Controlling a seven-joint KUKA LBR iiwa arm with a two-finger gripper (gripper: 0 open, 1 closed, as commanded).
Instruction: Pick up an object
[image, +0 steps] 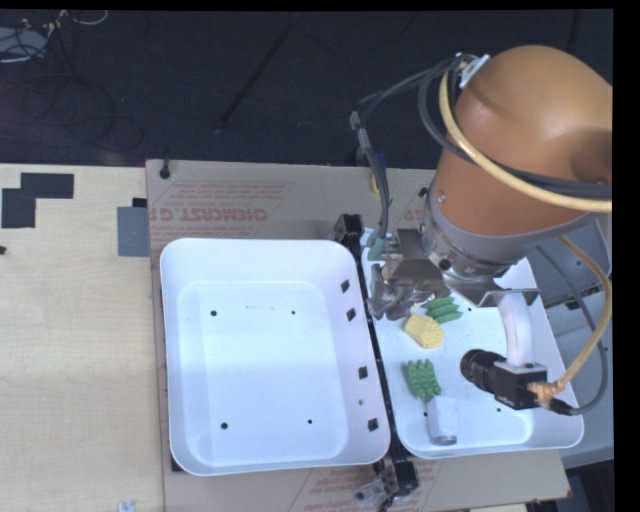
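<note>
Over in the right bin (500, 432), the likeliest candidate is the yellow corn-shaped piece (424, 331), lying flat on the white floor and apart from its neighbours. That free room around it is what makes it a fair target. Just beside it at one o'clock lies a green pod (444, 309), partly tucked under the wrist's bulk, so harder to reach cleanly. At six o'clock from the yellow piece sits a knobbly green piece (422, 379), and beyond that, at five o'clock, a pale cylinder (441, 420) near the bin's near rim. The gripper (388, 290) hangs at ten o'clock from the yellow piece, low and close to the wall shared with the left bin (200, 262). Nothing shows in its grasp, and whether it is spread or pressed together I cannot tell from this angle. So close to that wall it looks offset from all four pieces, and I judge the pick not yet made.
</note>
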